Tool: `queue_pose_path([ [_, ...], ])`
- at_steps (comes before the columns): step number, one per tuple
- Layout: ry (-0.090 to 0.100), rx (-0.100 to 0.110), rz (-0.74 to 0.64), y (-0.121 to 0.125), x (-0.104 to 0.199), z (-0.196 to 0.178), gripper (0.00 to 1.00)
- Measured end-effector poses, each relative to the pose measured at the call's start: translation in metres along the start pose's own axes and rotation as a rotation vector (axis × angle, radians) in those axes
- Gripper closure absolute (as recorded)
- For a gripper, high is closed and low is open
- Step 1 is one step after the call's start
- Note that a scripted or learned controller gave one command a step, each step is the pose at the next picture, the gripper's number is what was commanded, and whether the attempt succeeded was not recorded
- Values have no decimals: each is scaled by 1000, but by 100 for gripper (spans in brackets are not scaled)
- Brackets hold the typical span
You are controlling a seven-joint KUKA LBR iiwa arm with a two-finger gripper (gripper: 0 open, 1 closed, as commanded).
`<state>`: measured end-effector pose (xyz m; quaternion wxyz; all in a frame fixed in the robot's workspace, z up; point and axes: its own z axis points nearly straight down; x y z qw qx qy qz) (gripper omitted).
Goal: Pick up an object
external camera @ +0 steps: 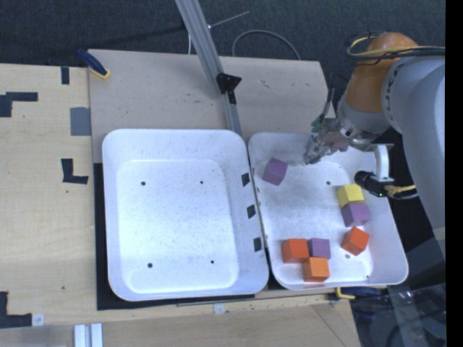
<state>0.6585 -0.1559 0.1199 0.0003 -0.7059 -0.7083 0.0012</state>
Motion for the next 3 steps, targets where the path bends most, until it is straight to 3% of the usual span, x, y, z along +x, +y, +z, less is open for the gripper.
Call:
queue_pose_path([
  [3, 0, -8, 1, 13, 5, -167, 100],
])
